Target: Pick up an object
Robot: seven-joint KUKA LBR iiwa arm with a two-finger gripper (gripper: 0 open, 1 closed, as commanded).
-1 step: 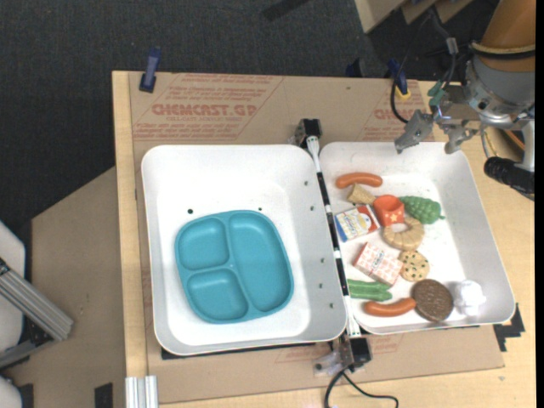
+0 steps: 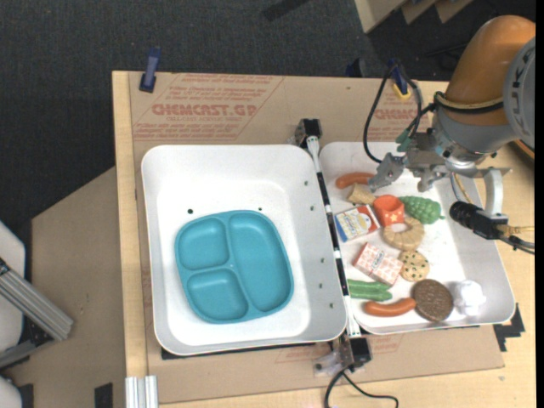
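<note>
With the claw hovering over the right bin, its spread impossible to tell, I'd worry it nudges the packed toy food there aside instead of gripping 1 piece.

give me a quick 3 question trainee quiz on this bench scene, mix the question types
1. True or false: the teal three-compartment plastic tray lies in the right-hand shallow white bin.
2. Multiple choice: which item lies nearest the front edge of the right-hand bin? A) the green leafy toy vegetable B) the round brown toy patty C) the small orange toy sausage at the back
3. Fill in: the gripper hangs above the ____ part of the right-hand bin.

Key
1. False; the tray lies in the left-hand shallow white bin.
2. B
3. Back
</note>
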